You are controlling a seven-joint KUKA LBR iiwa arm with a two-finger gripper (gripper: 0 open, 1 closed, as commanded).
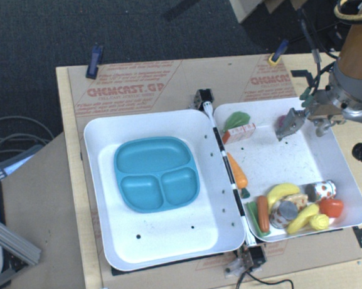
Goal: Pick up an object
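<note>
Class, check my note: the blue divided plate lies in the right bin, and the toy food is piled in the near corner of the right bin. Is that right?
Not quite. The camera view shows the blue plate in the left bin. The toy food is indeed piled in the right bin's near corner.

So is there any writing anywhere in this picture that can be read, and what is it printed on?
"CHEMCAST GP" in red, on the brown protective sheet covering the bench behind the left bin.
The same red print repeats behind the right bin, but there it is cut off and too blurred to read fully.
Smaller red lines under each logo: too small to read.
The small red and white box in the right bin: any label is too blurred to read.
</note>
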